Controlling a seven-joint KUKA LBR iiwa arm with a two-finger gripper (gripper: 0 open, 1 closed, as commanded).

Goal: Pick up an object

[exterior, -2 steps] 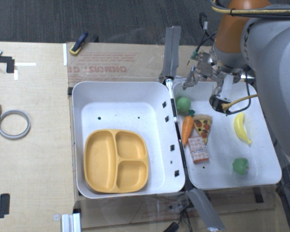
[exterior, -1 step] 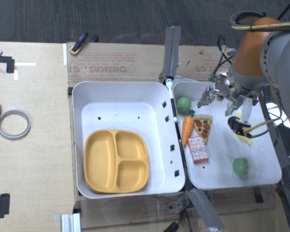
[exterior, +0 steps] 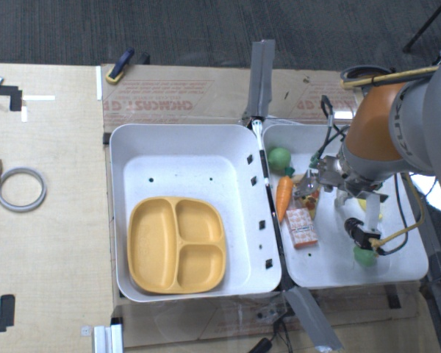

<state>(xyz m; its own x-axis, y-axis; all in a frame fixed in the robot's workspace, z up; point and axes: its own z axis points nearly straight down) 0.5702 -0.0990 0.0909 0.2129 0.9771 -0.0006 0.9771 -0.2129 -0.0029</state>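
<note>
In the left bin [exterior: 125,160] I see a yellow divided tray [exterior: 178,244]. In the right bin [exterior: 397,271], a carrot [exterior: 284,195] lies lengthwise beside a green ball [exterior: 279,158] and a small carton [exterior: 301,228], all just left of my gripper [exterior: 320,176]. I cannot tell its state; the clutter crowds the carrot.

Dark carpet [exterior: 169,17], tan bench [exterior: 51,256]
</note>
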